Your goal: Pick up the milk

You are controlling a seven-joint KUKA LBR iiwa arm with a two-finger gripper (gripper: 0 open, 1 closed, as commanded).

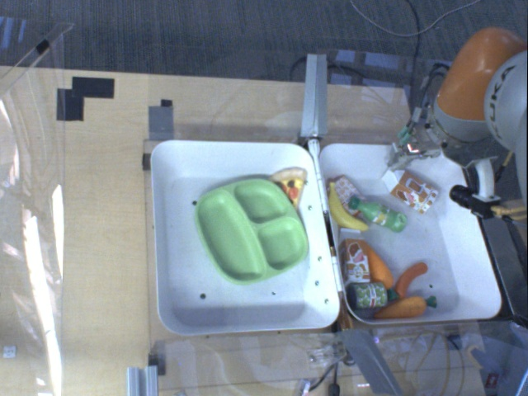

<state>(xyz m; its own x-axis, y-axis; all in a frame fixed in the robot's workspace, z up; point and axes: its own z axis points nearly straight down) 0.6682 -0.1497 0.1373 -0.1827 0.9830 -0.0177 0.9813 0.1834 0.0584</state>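
Across the left bin (169, 246), a green divided tray (252, 229) leaves wide bare margins, a pizza slice (290, 181) at its far right corner. Right bin (462, 254): banana (340, 209), green bottle (379, 214), carrots (404, 306); milk carton (414, 193) near its far edge. Gripper (412, 145) hangs at that edge; grip unclear.

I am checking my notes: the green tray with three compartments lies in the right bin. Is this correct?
Not quite. In the camera view the green tray with three compartments lies in the left bin, not the right bin.
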